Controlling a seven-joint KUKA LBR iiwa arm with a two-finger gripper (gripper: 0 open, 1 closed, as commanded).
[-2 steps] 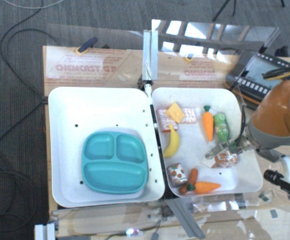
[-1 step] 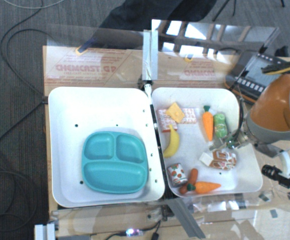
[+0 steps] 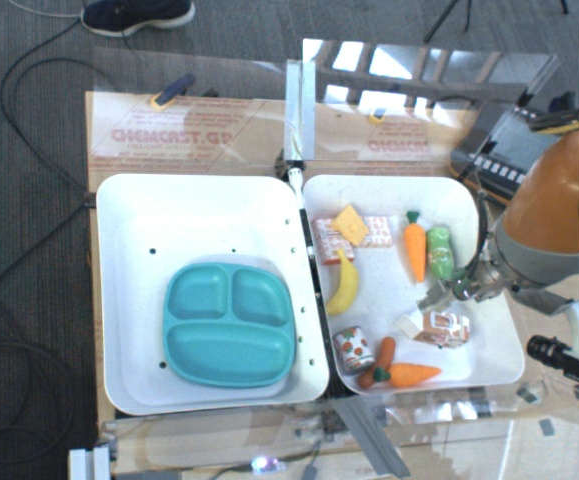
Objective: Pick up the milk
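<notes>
Beside milk [image 3: 441, 328]: carrot [image 3: 412, 374], hand [image 3: 449, 294].

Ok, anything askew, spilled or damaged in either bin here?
Nothing spilled or broken. The milk lies on its side in the right bin, below the gripper. The teal tray sits flat in the left bin.

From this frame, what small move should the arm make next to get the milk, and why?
Probably a short move toward the near edge and down. The gripper sits just above the milk in the right bin, beside the green item. The carton lies slightly nearer the bin's front edge, so the gripper should centre over it before closing.
</notes>
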